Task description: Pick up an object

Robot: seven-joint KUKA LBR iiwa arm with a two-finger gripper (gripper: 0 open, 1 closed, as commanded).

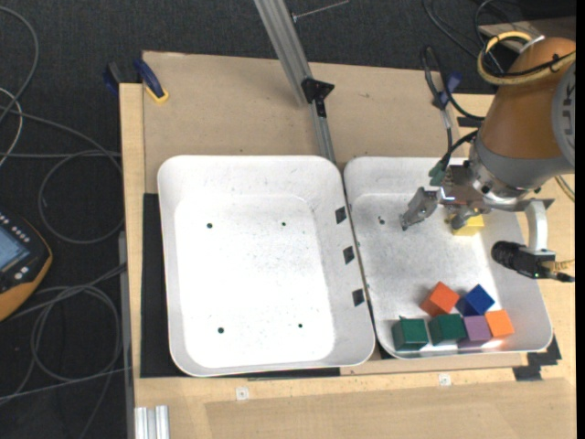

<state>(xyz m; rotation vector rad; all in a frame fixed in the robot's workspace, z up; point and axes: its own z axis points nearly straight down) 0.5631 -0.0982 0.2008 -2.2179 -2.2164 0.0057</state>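
My gripper [437,212] hangs over the upper part of the right bin [393,263], its fingers spread open with nothing visible between them. A small yellow block [469,227] lies just right of the gripper, partly hidden by the right finger. Near the bin's front edge sits a cluster of blocks: an orange one [442,297], a blue one [477,300], a second orange one [499,322], a green one [410,333], a dark green one [446,327] and a purple one [475,328].
The left bin [183,199] adjoins the right one, with black clips [348,254] along the shared wall. A slanted metal bar [292,53] crosses the bench behind the bins. A black part [521,259] of the arm overhangs the right bin's right side.
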